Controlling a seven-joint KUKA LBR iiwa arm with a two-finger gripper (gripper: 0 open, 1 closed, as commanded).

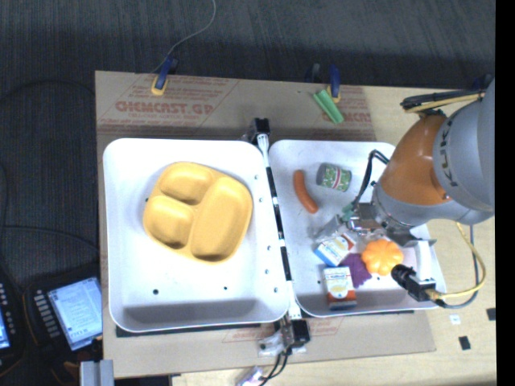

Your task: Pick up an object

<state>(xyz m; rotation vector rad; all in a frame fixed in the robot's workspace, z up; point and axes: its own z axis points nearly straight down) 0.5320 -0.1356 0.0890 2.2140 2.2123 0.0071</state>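
Observation:
The right bin [282,215] holds several small items. An orange sausage [306,192] and a green can [333,177] lie at its far side. A blue and white carton [330,252], a purple piece [355,268], an orange pumpkin [381,256] and a small juice box [339,286] crowd its near side. My gripper [336,230] reaches down from the right into the middle of this bin. It is just above the blue and white carton and left of the pumpkin. The wrist hides what lies under it.
The left bin [121,296] carries a large yellow compartment tray [197,210]. A green marker [328,106] and two blue clamps [164,74] sit on the cardboard behind the bins. A black cable connector [412,282] hangs over the right bin's near right corner.

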